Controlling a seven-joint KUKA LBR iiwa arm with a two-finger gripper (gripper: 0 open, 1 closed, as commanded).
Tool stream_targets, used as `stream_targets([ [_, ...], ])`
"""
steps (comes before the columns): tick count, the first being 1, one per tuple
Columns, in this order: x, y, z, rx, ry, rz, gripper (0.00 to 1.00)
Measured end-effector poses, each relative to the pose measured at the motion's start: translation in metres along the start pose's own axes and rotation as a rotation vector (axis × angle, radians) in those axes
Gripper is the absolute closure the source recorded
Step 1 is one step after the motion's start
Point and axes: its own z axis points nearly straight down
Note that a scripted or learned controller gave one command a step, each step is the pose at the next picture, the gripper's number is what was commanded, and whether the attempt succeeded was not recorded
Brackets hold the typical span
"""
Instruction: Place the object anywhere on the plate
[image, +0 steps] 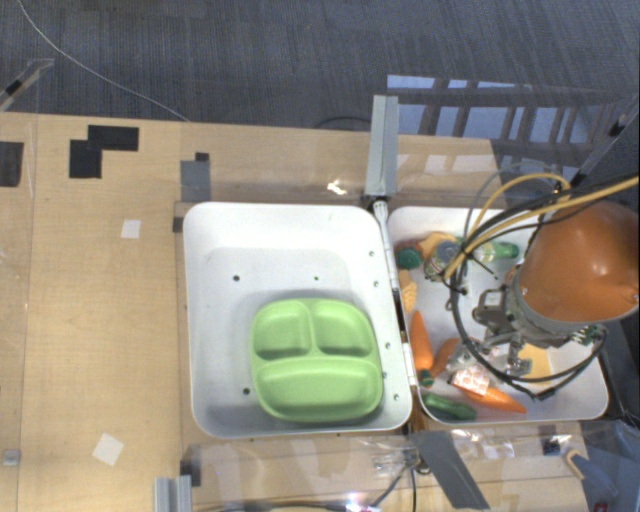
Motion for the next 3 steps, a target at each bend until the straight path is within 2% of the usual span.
stream_targets([
  [1,0.027,-0.032,-0.135,-0.009,0.002,-0.221,1.0],
  [2,-0.033,0.001,-0.059,-0.021,-0.003,-0.324,1.0],
  [3,-0.015,0.001,-0.005,-0.021,-0.003,-0.635,1.0],
])
